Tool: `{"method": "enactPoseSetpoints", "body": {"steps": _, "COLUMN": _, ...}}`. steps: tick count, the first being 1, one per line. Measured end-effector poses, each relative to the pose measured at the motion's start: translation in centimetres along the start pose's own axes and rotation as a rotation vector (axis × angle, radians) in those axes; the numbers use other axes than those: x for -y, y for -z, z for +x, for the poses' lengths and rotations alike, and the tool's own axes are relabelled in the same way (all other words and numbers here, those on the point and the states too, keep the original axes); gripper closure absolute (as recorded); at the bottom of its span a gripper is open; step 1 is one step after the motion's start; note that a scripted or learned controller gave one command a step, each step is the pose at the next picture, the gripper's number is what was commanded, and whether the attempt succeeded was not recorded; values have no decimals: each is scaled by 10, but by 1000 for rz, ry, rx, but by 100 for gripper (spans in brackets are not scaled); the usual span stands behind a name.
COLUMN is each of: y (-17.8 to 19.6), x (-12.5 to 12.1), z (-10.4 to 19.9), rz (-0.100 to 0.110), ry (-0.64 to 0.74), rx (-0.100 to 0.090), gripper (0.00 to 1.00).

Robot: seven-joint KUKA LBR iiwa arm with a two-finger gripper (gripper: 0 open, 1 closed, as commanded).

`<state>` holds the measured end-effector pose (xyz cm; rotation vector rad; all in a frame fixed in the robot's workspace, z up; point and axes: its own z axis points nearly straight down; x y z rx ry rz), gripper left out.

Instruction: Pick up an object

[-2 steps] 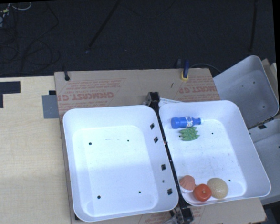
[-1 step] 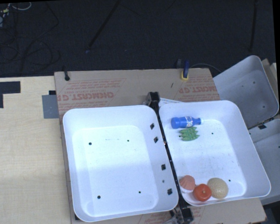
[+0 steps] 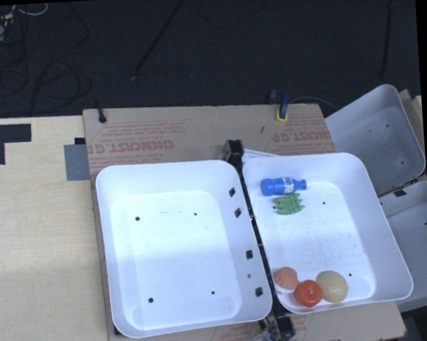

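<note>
Currently the right bin (image 3: 361, 192) holds 5 items: blue bottle (image 3: 282, 186) at 11 o'clock, likely light, rigid, slippery; grasp across its body. Gripper state: cannot tell. Left bin (image 3: 120, 187) adjoins.

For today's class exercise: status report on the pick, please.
Nothing lifted yet. Blue bottle, green toy, red tomato, two pale round items all lying in right bin. Nothing blocking them.

Camera overhead, slanted down (onto both bins (image 3: 100, 210)).
</note>
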<state>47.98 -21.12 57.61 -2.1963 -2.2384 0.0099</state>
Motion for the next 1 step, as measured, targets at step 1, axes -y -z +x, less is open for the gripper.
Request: {"method": "enactPoseSetpoints", "body": {"steps": 1, "y": 0, "x": 0, "z": 0, "rz": 1, "ry": 0, "rx": 0, "gripper": 0}}
